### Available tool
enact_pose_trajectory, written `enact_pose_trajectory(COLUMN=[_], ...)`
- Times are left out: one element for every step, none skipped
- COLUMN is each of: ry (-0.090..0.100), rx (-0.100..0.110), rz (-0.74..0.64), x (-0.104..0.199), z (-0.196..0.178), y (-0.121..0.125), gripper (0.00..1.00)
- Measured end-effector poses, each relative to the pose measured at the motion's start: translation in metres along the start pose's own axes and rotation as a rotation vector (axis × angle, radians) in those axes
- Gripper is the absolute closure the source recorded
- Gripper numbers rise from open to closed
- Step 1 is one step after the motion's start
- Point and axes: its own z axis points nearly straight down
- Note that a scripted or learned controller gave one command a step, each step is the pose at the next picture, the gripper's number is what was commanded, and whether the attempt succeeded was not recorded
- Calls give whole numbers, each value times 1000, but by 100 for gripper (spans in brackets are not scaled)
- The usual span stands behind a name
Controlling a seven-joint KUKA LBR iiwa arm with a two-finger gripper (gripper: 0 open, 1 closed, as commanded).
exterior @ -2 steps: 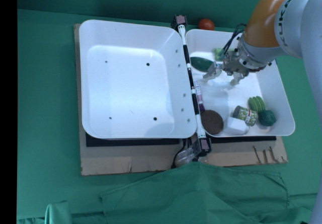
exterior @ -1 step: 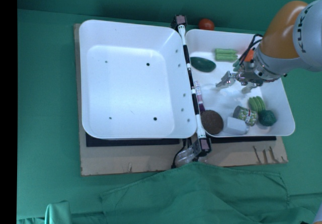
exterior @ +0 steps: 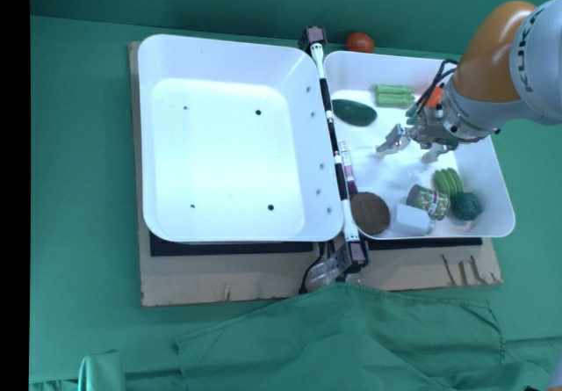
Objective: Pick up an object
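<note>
The gripper [exterior: 411, 143] is hanging over the right bin [exterior: 500, 191] with fingers spread and nothing between them, and the nearest thing — a small tin [exterior: 428, 201] just below it — is looking rigid, light and smooth, best pinched across its round sides.

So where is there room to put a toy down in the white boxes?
The left bin has the most bare floor, wall to wall. In the right bin, a small patch lies between the dark green oval, the brown disc and the hand. Its near right corner is crowded: jar, white block, green bunch, dark green lump.
</note>
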Motion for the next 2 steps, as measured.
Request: enact_pose_trajectory(ry=[6,1], rx=[16,3], rz=[2,2], x=[16,20], z=[-68,2], y=[-76,-91], gripper=[0,0])
